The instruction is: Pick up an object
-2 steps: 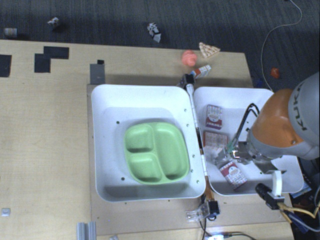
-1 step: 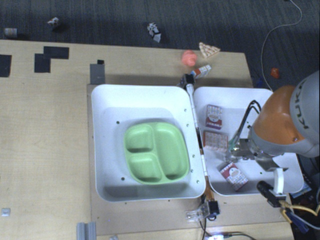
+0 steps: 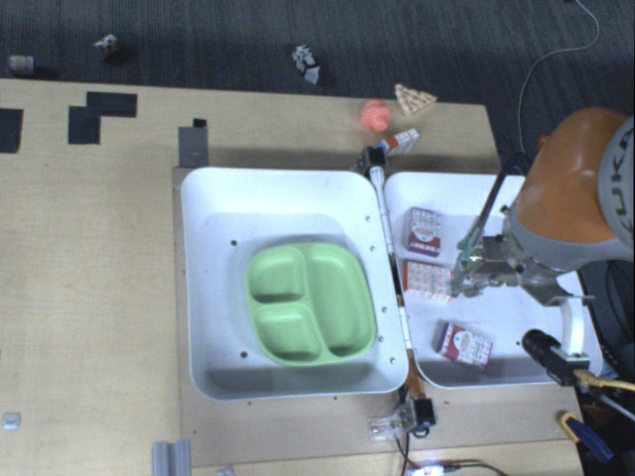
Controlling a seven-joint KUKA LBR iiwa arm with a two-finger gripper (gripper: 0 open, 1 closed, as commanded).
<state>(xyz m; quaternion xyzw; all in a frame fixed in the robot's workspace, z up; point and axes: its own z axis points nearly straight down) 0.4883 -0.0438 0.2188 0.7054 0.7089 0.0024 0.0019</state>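
The right white bin holds three small red-and-white packages: one upright near the back, a flat one in the middle and one toward the front. My gripper hangs low over the right bin, just right of the middle package and close to its edge. The grey arm with its orange band covers the bin's right side. The left white bin contains a green divided plate.
Beyond the bins on the wooden bench lie a pink ball, a pizza-slice toy and a small tube. A black block stands at the left bin's back corner. Cables and clips sit along the front edge.
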